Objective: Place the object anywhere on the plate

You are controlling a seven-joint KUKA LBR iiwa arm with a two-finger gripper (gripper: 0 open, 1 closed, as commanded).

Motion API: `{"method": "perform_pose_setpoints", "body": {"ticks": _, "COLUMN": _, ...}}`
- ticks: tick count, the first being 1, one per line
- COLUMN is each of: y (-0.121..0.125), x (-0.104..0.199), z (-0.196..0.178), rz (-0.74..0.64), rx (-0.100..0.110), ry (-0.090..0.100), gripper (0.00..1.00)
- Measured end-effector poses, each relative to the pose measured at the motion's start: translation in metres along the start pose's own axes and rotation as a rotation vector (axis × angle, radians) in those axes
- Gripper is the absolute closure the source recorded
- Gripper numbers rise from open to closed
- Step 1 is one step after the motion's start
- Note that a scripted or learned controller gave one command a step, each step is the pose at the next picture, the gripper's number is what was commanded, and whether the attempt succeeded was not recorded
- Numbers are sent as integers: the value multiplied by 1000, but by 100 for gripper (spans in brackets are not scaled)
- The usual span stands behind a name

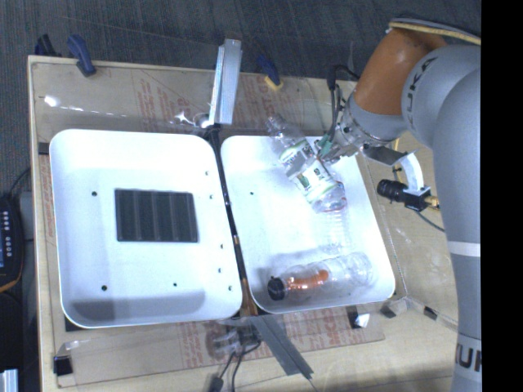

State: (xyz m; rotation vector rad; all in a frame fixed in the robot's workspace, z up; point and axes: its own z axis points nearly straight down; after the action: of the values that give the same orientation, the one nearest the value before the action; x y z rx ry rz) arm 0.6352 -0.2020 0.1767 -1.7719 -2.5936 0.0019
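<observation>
End effector (320, 155) over right bin (270, 219) at bottle (315, 180); grip state unclear. Clear plastic may slip; plate (156, 216) far.

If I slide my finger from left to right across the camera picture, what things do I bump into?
Dark ribbed rectangular plate in the left white bin → clear plastic bottle with black cap, lying down → clear plastic bottle with green-white label → grey robot arm with orange band.
</observation>
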Motion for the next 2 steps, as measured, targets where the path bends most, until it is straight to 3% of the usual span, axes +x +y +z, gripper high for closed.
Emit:
{"method": "perform_pose_setpoints", "body": {"ticks": 1, "y": 47, "x": 61, "z": -63, "rz": 24, "rx": 0, "ry": 1, "gripper": 100}}
{"method": "perform_pose_setpoints", "body": {"ticks": 2, "y": 50, "x": 57, "z": 38, "rz": -78, "rx": -15, "ry": -10, "gripper": 100}}
